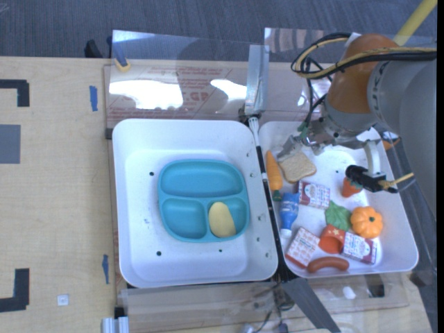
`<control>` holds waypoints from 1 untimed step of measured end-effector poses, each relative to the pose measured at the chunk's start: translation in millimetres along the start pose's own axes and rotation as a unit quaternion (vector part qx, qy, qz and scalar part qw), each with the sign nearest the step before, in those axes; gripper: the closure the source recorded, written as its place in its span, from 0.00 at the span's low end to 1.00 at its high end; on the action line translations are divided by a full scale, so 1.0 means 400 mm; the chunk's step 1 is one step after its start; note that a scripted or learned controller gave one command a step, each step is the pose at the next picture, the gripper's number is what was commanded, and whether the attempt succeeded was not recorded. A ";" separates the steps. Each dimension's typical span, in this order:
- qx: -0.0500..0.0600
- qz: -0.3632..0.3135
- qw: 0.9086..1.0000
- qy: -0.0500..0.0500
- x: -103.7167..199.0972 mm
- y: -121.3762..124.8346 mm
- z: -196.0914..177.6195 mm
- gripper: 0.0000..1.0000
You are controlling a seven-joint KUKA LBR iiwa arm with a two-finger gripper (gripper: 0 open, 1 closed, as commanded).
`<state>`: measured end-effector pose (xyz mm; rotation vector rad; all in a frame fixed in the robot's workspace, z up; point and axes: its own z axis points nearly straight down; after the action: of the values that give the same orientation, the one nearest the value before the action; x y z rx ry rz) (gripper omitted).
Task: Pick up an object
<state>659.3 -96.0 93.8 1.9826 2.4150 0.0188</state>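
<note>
**Bread slice under the hand at the right bin's far-left corner**

Bread slice (298, 166), flat, tan and soft-looking with a darker crust edge, lies in the right bin (406, 252) near its far-left corner, and it looks the likeliest thing to be picked. The hand (305, 139) hangs just above and beside its far edge, low in the bin; whether its fingers are spread or pressed together I cannot tell, since the wrist and cables hide them. Nothing can be seen between them, so I judge the step to be the approach, with the grasp not yet made.

The next move probably calls for a short descent and a close across the slice's thin edge; being flat and limp, it may slip or fold.

Just left of the slice, against the bin's left wall, lies a smooth orange carrot (274, 171). Toward the near edge sit glossy printed packets (314, 194), a blue pouch (289, 211), a green leafy piece (338, 216), a ribbed orange pumpkin (366, 222) and a reddish sausage (328, 263).

The left bin (132, 255) holds a teal divided tray (198, 179) of smooth plastic, with a yellow oval piece (222, 220) in its near-right compartment.
</note>
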 end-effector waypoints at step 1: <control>-0.003 0.000 1.000 -0.001 -0.002 0.004 -0.031 1.00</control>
<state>660.9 -96.3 106.3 1.9802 2.4107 0.0238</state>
